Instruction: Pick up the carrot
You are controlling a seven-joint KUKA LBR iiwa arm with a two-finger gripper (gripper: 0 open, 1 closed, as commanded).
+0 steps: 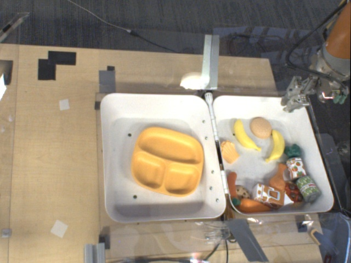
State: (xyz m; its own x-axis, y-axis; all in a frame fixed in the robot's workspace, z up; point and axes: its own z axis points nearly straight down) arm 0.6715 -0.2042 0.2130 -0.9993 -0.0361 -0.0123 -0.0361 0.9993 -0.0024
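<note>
The wooden bench (49,163) carries two shallow white bins side by side. The left bin (118,201) holds an orange-yellow divided tray (166,160) lying near its middle. The right bin (307,125) holds a jumble of toy food: two bananas (245,135) flanking a tan bun (261,127) toward the far side, and small packets and cans (300,178) crowded at the near right. The carrot (254,205) lies along the near edge of the right bin, beside a small carton (267,194). The arm's gripper (296,96) hangs over the far right corner of that bin, well apart from the carrot; whether its jaws stand apart or together cannot be told.
</note>
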